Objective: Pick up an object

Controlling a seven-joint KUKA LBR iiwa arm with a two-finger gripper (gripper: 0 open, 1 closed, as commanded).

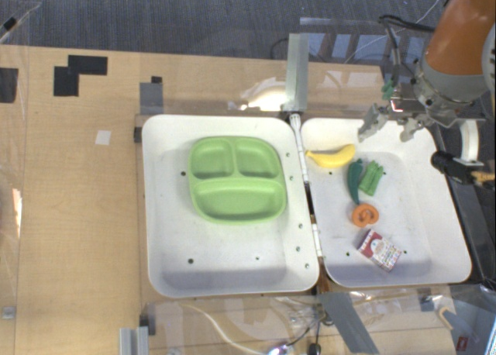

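Wooden bench top (70, 214), pale, with black tape marks at the far left; two shallow white bins sit side by side on it. Left bin (167, 268) carries a green divided plate (235, 179), three compartments, nothing in them that I can see. Right bin (434, 260) holds the candidates for the pick: a banana (332, 156) near the far left corner, a dark green vegetable (355, 180) lying just beside a lighter green ridged piece (372, 178), an orange round piece (365, 215) below those, and a small red-and-white packet (380, 250) nearest the front.

Handling, as judged from looks: all appear to be toy food, so probably light and stiff, smooth plastic, likely a bit slippery. Banana is curved and lies flat; best taken across its middle, where it is thickest and the pads can close on both flanks. The packet looks flat and low against the floor, harder to get under. The two green pieces are close together, so a grasp there risks catching both.

Gripper (389, 122) hangs over the far edge of the right bin, above and to the right of the banana, not touching it. Fingers (370, 124) stand spread apart, fairly wide, with nothing between them. No object is held.
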